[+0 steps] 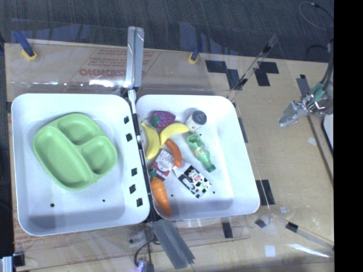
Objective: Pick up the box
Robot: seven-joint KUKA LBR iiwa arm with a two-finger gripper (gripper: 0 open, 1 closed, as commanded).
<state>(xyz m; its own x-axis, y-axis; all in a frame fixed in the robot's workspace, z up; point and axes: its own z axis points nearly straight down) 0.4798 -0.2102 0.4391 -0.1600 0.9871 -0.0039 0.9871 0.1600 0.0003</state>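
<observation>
The hand [292,113], well to the right of the right bin [241,152], is small and blurred, and the arm behind it runs out of the picture. Inside that bin, the print on the box [195,182] is too small to read. A carrot [160,196] lies partly hidden against the bin's left wall.
</observation>
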